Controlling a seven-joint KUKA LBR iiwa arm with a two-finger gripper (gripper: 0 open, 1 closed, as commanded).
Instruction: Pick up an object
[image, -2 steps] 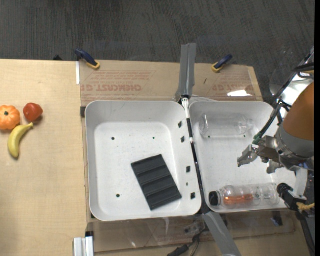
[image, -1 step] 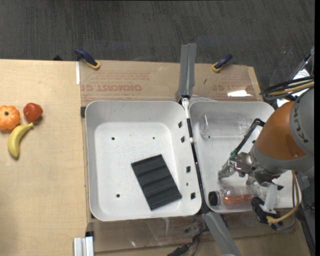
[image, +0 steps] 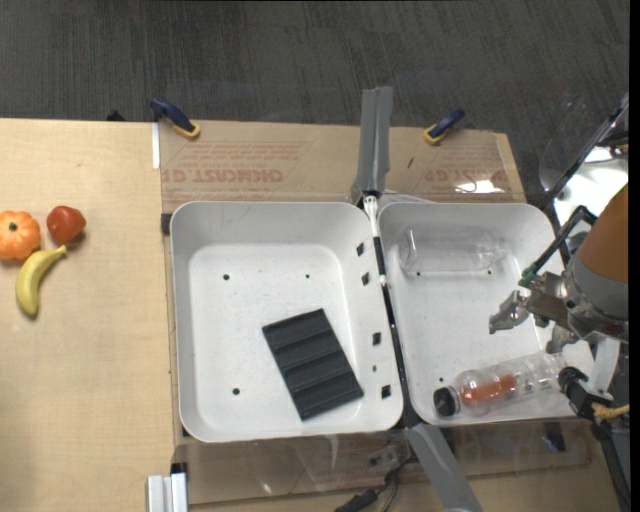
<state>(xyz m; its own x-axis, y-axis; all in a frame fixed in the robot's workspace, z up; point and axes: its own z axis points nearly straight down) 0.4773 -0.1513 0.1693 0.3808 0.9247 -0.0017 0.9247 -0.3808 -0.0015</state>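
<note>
- Plywood-coloured table (image: 80, 400) takes up the most room, with brown cardboard (image: 260, 170) laid under two white bins, so there's plenty of flat stuff around.
- Left bin (image: 200, 400) has a dark ribbed rectangular block (image: 312, 362) lying flat at a slant, towards the near middle.
- Right bin (image: 420, 400) is where the arm (image: 608, 262) comes in from the right edge, over the bin's right half.
- Clear plastic bottle (image: 497, 387) with a black cap and something reddish inside lies on its side along the near wall of the right bin. A second see-through item (image: 450, 255) sits near the far wall, hard to make out.
- Gripper (image: 512, 312) hangs just above and beyond the bottle, nothing between its fingers that I can see; spread or closed, I honestly can't tell from here.
- If it's going for the bottle, I'd say come down over the middle of the body, fingers across the short axis, since a round bottle rolls away easily.
- Off to the left: banana (image: 34, 280), orange (image: 17, 236), red fruit (image: 66, 224).
</note>
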